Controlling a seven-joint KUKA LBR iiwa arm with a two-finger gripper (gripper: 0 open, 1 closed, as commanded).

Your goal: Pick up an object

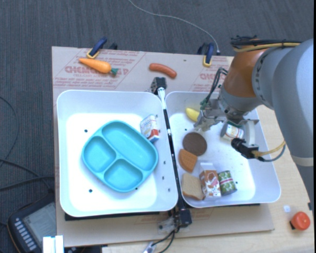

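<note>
Overhead, the grey arm point(284, 83) with its orange band reaches in from the right and ends low over the right bin point(266, 186), where the gripper point(208, 117) sits near the bin's upper left area. Whether it is open or closed I cannot tell (the wrist body hides most of it from this angle), and nothing is visibly held by it.

Just beside the gripper, toward the bin's top left corner, lies a yellow banana-like toy point(192, 113). Below the gripper rests a dark brown round cookie point(194, 143), and under that an orange-brown piece of toy food point(187, 161). A slice of toy bread point(191, 186) lies near the bin's lower left, touching a small printed carton point(209, 183), with a green-labelled can point(227, 183) just beside it.

The left bin point(68, 104) holds a light blue divided plate point(120, 155) and a small milk-style carton point(150, 127) near its right wall.

On the cardboard behind the bins lie a toy carrot point(96, 65) and a toy sausage point(162, 70), well apart. An orange round object point(300, 221) sits off the bench's lower right corner.
</note>
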